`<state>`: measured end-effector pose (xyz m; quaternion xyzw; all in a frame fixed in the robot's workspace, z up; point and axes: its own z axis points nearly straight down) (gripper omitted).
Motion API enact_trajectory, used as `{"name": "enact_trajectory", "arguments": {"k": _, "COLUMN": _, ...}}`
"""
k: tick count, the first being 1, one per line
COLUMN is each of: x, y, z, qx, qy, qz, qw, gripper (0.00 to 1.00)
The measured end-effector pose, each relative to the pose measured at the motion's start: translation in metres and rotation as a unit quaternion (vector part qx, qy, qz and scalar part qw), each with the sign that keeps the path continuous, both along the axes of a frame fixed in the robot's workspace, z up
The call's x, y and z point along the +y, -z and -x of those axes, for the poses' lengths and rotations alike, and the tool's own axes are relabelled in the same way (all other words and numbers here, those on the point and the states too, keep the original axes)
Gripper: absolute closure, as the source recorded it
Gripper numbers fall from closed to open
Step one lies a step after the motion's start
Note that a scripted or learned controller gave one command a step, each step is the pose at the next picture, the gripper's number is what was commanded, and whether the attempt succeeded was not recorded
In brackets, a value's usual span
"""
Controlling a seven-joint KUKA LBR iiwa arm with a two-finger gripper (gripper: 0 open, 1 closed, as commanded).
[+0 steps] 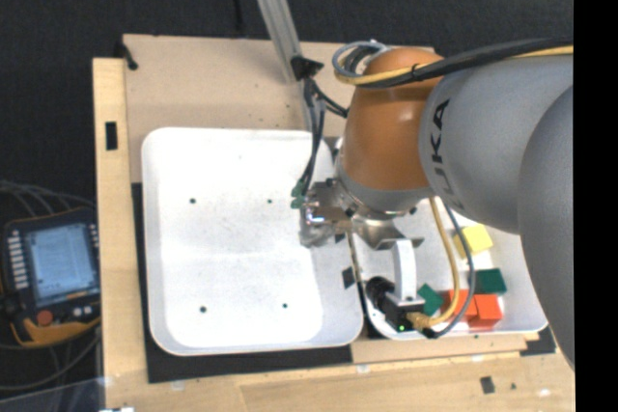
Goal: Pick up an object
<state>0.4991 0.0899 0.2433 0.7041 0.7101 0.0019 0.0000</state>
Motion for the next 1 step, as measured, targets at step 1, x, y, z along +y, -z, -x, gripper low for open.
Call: {"name": "enact_trajectory", "arguments": {"k": 1, "x": -0.0027, "y": 0.0008, "z": -0.0004, "qx": 0.0, "qy": 0.004, "qz": 0.0005, "qw": 1.0, "gripper": 0.0}}
